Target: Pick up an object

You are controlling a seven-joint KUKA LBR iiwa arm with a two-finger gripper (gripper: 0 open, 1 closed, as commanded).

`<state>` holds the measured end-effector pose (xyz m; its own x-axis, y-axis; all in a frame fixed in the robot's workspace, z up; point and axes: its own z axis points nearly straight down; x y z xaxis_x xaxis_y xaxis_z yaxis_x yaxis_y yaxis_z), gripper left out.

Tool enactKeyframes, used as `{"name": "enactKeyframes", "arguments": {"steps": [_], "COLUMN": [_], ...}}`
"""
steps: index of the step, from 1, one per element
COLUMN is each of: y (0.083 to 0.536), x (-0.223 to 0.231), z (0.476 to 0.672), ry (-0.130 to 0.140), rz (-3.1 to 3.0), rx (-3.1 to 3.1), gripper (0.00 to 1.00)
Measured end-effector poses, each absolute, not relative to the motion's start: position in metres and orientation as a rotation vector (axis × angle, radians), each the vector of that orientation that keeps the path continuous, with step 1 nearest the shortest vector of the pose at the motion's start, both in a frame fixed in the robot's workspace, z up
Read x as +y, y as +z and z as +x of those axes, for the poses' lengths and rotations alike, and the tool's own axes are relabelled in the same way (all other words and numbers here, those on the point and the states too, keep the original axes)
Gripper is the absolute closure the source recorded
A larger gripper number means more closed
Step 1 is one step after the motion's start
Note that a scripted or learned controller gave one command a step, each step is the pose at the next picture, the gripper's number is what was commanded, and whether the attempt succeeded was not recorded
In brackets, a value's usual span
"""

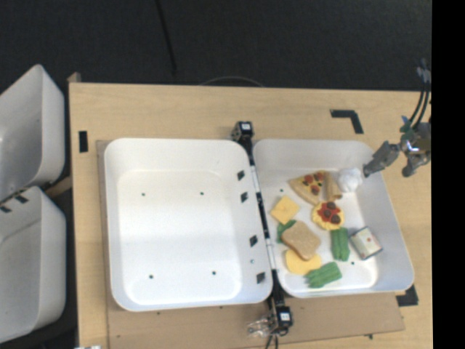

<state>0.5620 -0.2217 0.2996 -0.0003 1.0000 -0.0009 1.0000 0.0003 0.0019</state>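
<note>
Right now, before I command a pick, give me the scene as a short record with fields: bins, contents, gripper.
bench: wooden top bearing two white bins side by side
left bin: shallow white tray
right bin: shallow white tray holding toy food
contents: pizza slice, small round pizza, yellow cheese square, bread slice, yellow round piece, two green pieces, grey block, white piece
gripper: at the right bin's upper right edge, above the rim, holding nothing visible

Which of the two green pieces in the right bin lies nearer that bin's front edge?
The green piece at the bottom, lying crosswise below the bread slice; the other green piece stands farther back, beside the grey block.
</note>
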Motion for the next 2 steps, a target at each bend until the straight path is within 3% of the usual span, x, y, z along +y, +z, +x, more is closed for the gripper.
{"name": "enactKeyframes", "arguments": {"steps": [1,2], "y": [0.092,0.188], "x": [-0.228,-0.229], "z": [0.584,0.650], "ry": [-0.007,0.009], "rz": [2.227,2.207], "rx": [2.223,2.217], "gripper": [0.00,0.00]}}
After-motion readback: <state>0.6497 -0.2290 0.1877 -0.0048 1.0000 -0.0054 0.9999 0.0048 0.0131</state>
